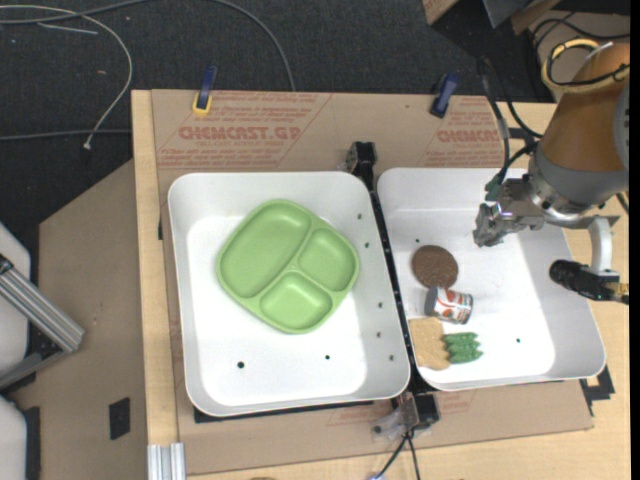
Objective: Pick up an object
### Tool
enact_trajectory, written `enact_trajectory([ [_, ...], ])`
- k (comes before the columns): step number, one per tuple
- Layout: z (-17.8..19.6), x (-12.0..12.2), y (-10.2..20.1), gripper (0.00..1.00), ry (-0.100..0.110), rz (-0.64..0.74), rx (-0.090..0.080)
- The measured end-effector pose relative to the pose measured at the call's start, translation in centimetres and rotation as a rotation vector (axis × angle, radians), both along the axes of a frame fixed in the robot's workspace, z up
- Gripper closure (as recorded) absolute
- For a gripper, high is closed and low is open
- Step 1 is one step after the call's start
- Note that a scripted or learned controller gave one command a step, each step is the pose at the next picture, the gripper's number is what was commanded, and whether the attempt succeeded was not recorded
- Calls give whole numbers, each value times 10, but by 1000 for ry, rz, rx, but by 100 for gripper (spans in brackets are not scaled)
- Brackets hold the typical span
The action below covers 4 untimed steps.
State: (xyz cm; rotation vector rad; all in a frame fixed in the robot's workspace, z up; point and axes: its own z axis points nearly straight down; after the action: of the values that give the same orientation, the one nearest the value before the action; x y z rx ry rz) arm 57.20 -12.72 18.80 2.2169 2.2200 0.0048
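Note:
In the right bin (560, 358) lie a brown round disc (435, 264), a small can with red and white markings (450, 306), a tan flat piece (427, 342) and a green leafy toy (462, 347). My gripper (487, 226) hangs over the bin's upper middle, up and to the right of the brown disc and apart from it. Nothing shows between its fingers. The arm's orange band (590, 118) rises behind it at the right edge.
The left bin (200, 268) holds a light green divided plate (288, 265). A black clamp (362, 158) sits between the bins at the back. Blue clips (206, 88) (444, 95) pin the cardboard base. A black part of the arm (585, 279) juts over the right bin's right side.

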Motion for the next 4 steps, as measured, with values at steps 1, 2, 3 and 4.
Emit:
enact_trajectory([
  [1, 50, 1, 0, 100, -1, 0, 0],
  [2, 38, -15, 51, 100, 9, 4, 5],
  [3, 48, -24, 103, 100, 7, 5, 5],
  [4, 55, -36, 153, 100, 8, 4, 4],
])
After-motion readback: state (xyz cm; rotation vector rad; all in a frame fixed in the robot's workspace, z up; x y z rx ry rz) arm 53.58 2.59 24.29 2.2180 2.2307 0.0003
